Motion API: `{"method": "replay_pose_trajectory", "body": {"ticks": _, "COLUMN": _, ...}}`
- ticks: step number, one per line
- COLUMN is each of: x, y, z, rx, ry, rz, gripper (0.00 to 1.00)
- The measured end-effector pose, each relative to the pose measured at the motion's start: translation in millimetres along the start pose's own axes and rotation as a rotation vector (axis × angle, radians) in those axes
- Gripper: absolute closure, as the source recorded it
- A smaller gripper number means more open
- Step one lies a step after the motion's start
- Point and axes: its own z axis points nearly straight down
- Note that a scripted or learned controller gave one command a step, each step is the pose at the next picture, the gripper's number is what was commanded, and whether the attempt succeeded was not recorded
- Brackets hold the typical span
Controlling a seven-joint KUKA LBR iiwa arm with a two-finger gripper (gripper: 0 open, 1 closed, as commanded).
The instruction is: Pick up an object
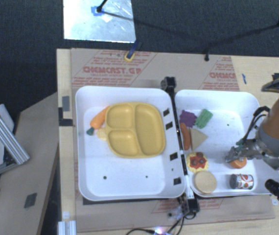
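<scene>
Your end effector (237,155) sits over a round orange piece (238,163) near the right bin's (218,102) right edge; its grip can't be told.

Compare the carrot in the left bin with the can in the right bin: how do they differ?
The carrot is orange and tapered; the can is a silver cylinder with a red label. The carrot lies slantwise against the yellow tray; the can lies near its bin's front wall, apart from other items. The carrot is longer and slimmer, the can stubbier. Both lie on their sides.
</scene>
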Motion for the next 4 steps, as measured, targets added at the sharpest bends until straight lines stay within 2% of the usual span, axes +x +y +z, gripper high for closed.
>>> {"method": "replay_pose_trajectory", "body": {"ticks": 2, "x": -2.3, "y": 6.2, "z": -118.0, "rx": -0.003, "ry": -0.001, "rz": -0.003, "gripper": 1.00}}
{"method": "replay_pose_trajectory", "body": {"ticks": 3, "x": 31.3, "y": 50.4, "z": -108.7, "rx": 0.000, "ry": 0.002, "rz": -0.008, "gripper": 1.00}}
{"method": "replay_pose_trajectory", "body": {"ticks": 4, "x": 57.0, "y": 88.8, "z": -120.4, "rx": -0.001, "ry": 0.002, "rz": -0.007, "gripper": 1.00}}
